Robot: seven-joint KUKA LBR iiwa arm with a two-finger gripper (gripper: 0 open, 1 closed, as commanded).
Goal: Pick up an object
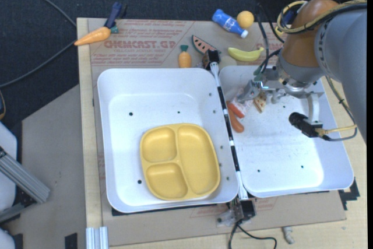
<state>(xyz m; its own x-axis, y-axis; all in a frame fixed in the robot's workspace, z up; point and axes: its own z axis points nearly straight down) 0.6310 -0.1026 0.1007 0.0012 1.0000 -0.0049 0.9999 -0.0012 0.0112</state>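
The orange carrot-like piece (235,116) lies in the right bin (291,175), close against the wall it shares with the left bin (116,125). Nearest the camera, a yellow sectioned plate (179,160) lies flat in the left bin, toward its front. Farther back in the right bin, past the orange piece, a small tan object (259,104) sits just beside the hand (257,92). The hand is low over the back left part of that bin. Whether it is clenched or released cannot be told, nor whether it touches the tan object. The grey arm (344,38) with its orange band (303,32) reaches in from the right. Beyond the bins, on the table (145,44), lie a banana (246,55), a watermelon slice (201,44) and a small orange toy (185,59). Farther still are a blue bottle (228,22), touching a yellow ball (246,18), and, well apart at the far left corner, a carrot (93,37).
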